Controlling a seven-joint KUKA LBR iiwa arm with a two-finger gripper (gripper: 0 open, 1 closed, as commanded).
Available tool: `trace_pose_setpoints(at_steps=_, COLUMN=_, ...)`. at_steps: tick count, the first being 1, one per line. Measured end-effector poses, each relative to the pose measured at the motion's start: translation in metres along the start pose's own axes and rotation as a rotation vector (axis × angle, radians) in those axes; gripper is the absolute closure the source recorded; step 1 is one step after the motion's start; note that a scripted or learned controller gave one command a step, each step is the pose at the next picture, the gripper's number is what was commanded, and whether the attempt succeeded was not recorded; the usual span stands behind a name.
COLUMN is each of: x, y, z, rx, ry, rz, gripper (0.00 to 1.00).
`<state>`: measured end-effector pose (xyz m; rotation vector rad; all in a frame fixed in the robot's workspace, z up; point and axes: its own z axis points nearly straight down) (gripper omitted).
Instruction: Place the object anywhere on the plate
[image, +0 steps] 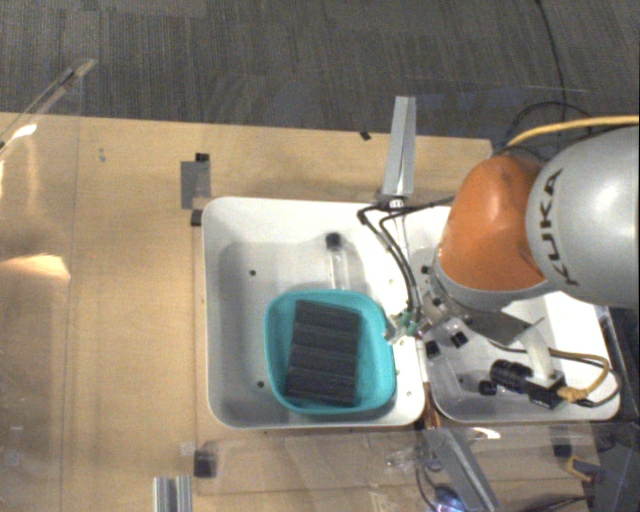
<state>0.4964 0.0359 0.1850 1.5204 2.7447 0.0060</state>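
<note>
A teal plate (375, 335) sits in the front right part of the left bin (225, 300). A black ridged block (324, 352) lies flat on the plate, filling most of it. My gripper (420, 322) hangs over the divide between the two bins, just right of the plate's right rim, mostly hidden under the orange and grey wrist. Nothing can be seen held in it. A small green spot shows at the gripper's left edge, close to the plate rim.
A clear tube with a dark cap (338, 262) lies in the left bin behind the plate. The arm covers most of the right bin (470, 400). Wooden bench surrounds both bins, with small metal brackets at the corners.
</note>
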Motion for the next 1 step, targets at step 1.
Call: trace_pose_setpoints(at_steps=1, x=0.0014, y=0.0674, z=0.0004, rx=-0.001, ry=-0.001, rz=-0.062, gripper=1.0)
